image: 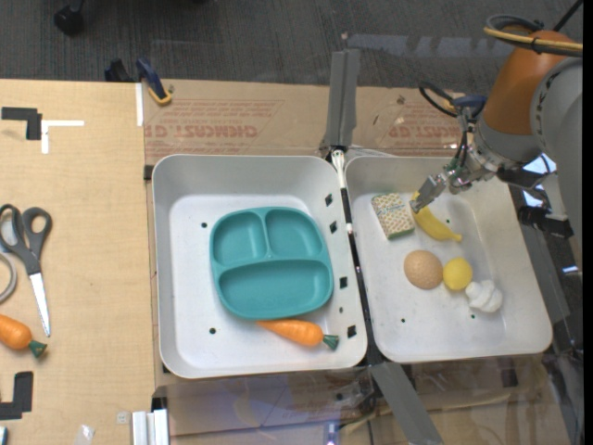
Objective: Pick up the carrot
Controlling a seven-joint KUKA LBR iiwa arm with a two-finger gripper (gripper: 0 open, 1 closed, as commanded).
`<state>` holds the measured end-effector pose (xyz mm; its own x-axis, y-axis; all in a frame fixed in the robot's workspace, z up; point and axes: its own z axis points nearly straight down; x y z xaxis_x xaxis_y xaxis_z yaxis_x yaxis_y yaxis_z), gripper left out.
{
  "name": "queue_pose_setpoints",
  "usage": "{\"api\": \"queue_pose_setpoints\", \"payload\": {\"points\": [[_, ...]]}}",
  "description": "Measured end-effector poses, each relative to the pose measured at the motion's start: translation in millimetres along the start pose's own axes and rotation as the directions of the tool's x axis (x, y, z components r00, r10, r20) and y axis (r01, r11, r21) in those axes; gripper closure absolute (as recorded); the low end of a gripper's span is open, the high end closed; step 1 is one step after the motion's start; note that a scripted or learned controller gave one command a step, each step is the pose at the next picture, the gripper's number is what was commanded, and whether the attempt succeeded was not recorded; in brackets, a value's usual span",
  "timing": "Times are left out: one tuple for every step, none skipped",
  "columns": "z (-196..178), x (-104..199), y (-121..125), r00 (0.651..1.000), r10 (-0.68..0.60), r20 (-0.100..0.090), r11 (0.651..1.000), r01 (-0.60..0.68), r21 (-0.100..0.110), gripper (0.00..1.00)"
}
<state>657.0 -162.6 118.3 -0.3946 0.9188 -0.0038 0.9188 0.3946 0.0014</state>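
Near edge first: carrot [296, 332] lies flat in the left bin [176, 276], orange, green stub pointing right, just below the front rim of the teal divided plate [271, 262] and close to the bin's front-right corner. Touching the plate or just off it, can't tell. Nothing gripping it.

There's a second carrot [17, 333] out on the bench [74, 248] at far left, beside the scissors [28, 258]. Likely a distractor or spare; the in-bin one is my assumed target.

Right bin [519, 332]: white lump [484, 296], lemon [457, 273], egg [423, 270] in a cluster, then banana [435, 225] and sponge [393, 214] further back.

Gripper [434, 191] is at the back of the right bin, hovering right over the banana/sponge pair, well apart from the carrot. Jaws are too small and blurred here: can't tell if spread or pressed together. Nothing visibly between them.

Judgement: approach step, not yet at the target, wrong bin. Next move needs lift clear, traverse left over the divider, descend at the left bin's front-right corner, jaws aligned across the carrot's short axis. Tight spot: plate rim and bin wall both crowd it.
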Motion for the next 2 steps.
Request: {"api": "queue_pose_setpoints", "payload": {"points": [[-55,27,-87,0.998,0.060,-0.002,0.998,-0.060,0.003,0.00],[-6,59,-88,0.898,0.439,-0.002,0.898,-0.439,0.006,0.00]]}}
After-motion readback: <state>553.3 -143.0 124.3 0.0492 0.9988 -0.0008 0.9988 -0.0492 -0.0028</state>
